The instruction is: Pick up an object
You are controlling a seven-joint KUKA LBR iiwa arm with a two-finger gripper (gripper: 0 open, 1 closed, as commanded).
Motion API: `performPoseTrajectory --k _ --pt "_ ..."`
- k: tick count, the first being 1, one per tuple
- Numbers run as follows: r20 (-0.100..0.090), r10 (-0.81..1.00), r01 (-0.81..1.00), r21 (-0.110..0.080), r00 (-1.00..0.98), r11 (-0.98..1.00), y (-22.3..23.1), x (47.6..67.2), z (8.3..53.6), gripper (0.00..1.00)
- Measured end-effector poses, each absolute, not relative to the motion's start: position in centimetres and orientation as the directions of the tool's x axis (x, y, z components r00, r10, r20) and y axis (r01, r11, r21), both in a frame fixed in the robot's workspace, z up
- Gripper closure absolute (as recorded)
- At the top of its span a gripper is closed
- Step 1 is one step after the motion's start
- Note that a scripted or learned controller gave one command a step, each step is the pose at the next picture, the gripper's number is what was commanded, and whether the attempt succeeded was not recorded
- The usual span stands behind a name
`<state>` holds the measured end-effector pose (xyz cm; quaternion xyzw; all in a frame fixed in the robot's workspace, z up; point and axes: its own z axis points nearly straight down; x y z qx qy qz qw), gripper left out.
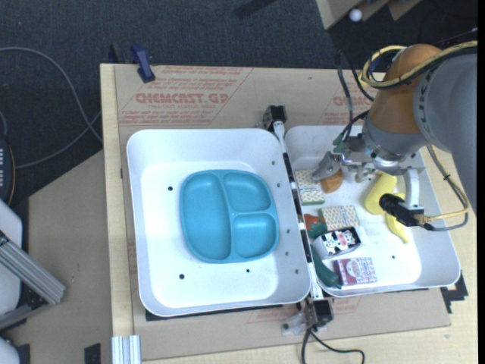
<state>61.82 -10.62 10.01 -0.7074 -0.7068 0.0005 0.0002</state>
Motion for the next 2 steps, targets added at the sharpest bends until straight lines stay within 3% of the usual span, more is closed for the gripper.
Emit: performPoseTrajectory --k 1,2 --pt "-0.001 1.0 1.0 0.005 -0.001 0.001 -9.7 62.8 8.8 0.0" --pt "-0.003 1.0 1.0 0.011 -0.001 0.001 -9.8 63.0 10.0 1.0"
